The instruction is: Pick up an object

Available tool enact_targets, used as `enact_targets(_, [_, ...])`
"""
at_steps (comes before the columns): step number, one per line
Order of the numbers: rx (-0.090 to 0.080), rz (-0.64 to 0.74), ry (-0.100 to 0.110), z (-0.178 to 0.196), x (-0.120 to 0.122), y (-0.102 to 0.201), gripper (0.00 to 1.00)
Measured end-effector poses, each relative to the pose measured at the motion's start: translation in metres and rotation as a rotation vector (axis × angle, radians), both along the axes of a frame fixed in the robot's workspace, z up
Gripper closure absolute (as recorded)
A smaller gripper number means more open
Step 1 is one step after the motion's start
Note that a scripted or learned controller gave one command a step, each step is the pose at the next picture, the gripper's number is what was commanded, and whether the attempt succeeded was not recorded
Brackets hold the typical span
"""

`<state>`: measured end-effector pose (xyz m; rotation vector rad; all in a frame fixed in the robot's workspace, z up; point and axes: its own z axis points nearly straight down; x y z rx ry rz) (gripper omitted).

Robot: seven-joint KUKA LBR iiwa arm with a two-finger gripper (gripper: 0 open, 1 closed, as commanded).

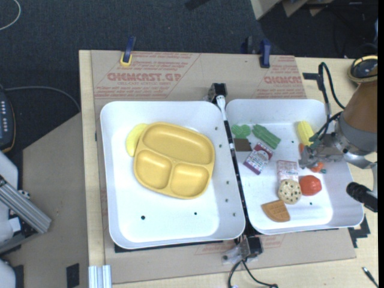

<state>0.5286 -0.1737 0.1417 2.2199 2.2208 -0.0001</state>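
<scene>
The gripper (312, 159) hung low in the right bin (264, 110) just beyond the tomato (310, 185); whether its jaws were apart, I cannot tell.

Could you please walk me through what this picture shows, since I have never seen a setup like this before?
This is one camera fixed above a workbench, looking down at a slant. The grey machine with the orange band at the right edge is a robot arm; its gripper hangs low over the right bin, near the middle of that bin's right side. Nothing can be seen between its fingers, so I would not call anything held.

Two shallow white bins sit side by side. The left bin holds a yellow divided tray. The right bin holds small toy foods: a cookie, a tomato, a corn cob, green pieces and a small packet.
</scene>
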Motion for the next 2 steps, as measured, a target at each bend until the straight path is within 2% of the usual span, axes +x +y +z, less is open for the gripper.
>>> enact_targets(1, [-0.001,0.001,-0.002,0.06,-0.003,0.004,1.0])
enact_targets(2, [0.0,0.001,-0.002,0.083,-0.002,0.004,1.0])
